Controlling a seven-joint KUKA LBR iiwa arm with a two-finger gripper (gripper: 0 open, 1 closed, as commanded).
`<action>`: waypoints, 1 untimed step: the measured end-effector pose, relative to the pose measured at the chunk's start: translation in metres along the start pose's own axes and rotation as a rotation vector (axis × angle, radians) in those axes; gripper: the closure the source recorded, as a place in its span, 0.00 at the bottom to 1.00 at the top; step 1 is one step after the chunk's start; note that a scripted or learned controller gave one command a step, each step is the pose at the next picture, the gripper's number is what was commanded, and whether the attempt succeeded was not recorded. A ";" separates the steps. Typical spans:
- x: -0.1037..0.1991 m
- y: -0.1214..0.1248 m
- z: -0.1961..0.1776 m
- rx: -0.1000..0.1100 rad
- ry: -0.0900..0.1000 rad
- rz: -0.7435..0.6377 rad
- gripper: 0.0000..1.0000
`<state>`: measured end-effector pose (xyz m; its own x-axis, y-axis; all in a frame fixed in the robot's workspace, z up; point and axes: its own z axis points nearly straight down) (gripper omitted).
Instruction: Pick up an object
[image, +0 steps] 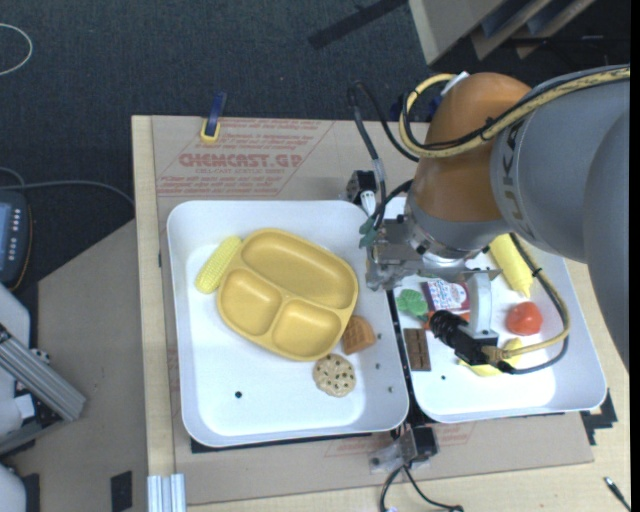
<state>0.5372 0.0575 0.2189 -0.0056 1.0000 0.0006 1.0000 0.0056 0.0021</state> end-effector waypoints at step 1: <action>0.026 0.010 -0.016 -0.001 0.000 0.003 1.00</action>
<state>0.5468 0.0839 0.2347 -0.0030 1.0000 0.0006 1.0000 0.0030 0.0030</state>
